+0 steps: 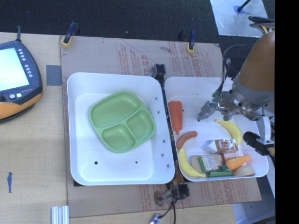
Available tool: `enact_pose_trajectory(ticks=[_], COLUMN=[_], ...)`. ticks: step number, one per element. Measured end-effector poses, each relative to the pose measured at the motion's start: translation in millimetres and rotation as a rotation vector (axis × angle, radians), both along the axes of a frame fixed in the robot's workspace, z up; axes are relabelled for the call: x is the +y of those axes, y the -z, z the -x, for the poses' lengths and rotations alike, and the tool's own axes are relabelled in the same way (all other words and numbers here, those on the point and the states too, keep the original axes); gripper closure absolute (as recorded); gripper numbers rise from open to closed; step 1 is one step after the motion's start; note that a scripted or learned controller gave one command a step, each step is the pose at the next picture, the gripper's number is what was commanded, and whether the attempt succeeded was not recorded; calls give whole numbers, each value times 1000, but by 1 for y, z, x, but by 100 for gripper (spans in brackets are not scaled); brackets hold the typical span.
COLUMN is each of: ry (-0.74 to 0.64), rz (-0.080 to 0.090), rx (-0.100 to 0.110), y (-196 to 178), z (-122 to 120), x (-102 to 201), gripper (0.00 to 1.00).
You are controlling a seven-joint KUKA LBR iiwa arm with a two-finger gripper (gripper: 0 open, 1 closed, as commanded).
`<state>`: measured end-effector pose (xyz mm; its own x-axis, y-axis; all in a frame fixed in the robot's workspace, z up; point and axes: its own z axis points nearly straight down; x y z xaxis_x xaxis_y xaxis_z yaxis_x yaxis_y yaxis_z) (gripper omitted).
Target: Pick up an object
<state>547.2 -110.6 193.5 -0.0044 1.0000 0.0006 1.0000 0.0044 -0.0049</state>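
My gripper point(207, 111) hangs over the middle of the right bin point(196, 85), open, with nothing between its fingers. Just left of it lies an orange carrot-like piece point(175, 115), and below that a reddish sausage point(186, 139). A yellow banana point(231, 129) lies right under the wrist. A second banana point(187, 164) curves along the bin's front left. Toward the front right are heaped a small carton point(226, 146), a patterned packet point(210, 162), an orange carrot point(238, 162) and a green stick point(219, 173).
The left bin point(79, 167) holds a green divided plate point(122, 121). A teach pendant point(14, 78) rests at the bench's far left. Clamps point(191, 41) grip the cardboard's back edge, and a black bracket point(160, 71) sits between the bins.
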Motion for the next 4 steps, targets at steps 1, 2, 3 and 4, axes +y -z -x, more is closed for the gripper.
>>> enact_pose_trajectory(ticks=[1, 2, 3, 4], ry=[3, -2, -5, -3], rz=[1, 2, 4, 0], rx=[-2, -3, 1, 0], y=[-22, 101, 91, 102], z=[-4, 11, 11, -2], x=[-68, -99, -100, -47], gripper=[0, 0, 100, 100])
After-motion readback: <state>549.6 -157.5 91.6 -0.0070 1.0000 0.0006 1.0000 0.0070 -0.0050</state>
